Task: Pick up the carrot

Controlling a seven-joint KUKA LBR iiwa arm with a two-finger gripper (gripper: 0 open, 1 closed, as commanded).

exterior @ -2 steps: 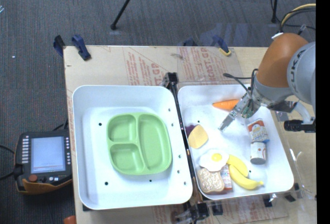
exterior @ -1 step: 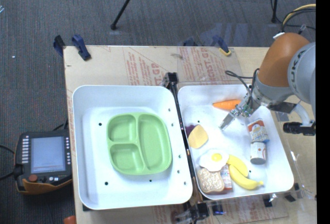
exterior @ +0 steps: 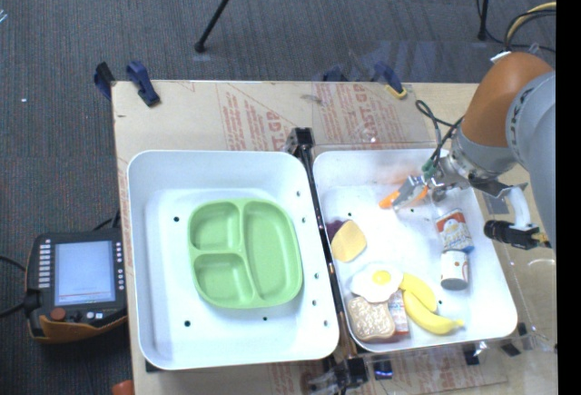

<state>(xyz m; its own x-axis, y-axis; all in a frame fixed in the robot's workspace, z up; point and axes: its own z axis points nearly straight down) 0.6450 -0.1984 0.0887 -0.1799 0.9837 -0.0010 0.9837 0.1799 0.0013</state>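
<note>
The carrot is a small orange piece lying in the right bin, in its upper middle part. My gripper is down low in that bin, directly right of the carrot. The carrot's right end reaches the gripper's tip, and I cannot make out whether it is held. The grey arm with its orange band reaches in from the right above the bin's far right corner.
The right bin also holds two small cans, a yellow slice, a fried egg, a banana and a piece of toast. A green divided plate sits in the left bin.
</note>
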